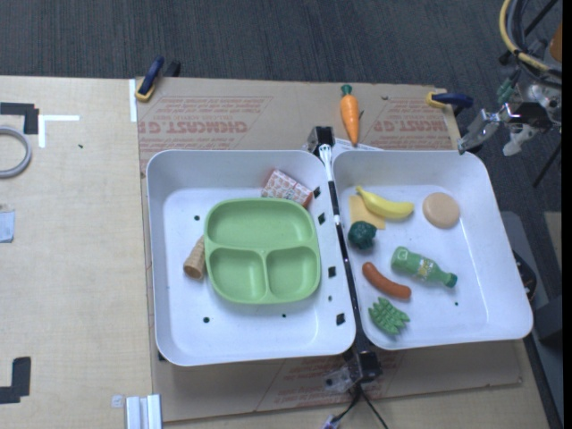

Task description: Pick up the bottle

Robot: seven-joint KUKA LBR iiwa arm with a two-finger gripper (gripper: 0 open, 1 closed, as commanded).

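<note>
The bottle [423, 269] is green with a lighter label and lies on its side in the middle of the right bin [500, 266], neck pointing right and slightly toward the front. My gripper [490, 130] hangs beyond the right bin's far right corner, outside the bin. It is well away from the bottle and holds nothing that I can see.
Around the bottle lie a red sausage [387, 281], a leafy green toy [389, 315], broccoli [362, 234], a banana [386, 206] and a tan disc [441, 209]. The left bin [170, 320] holds a green divided plate [264, 250]. A carrot [349, 113] lies behind the bins.
</note>
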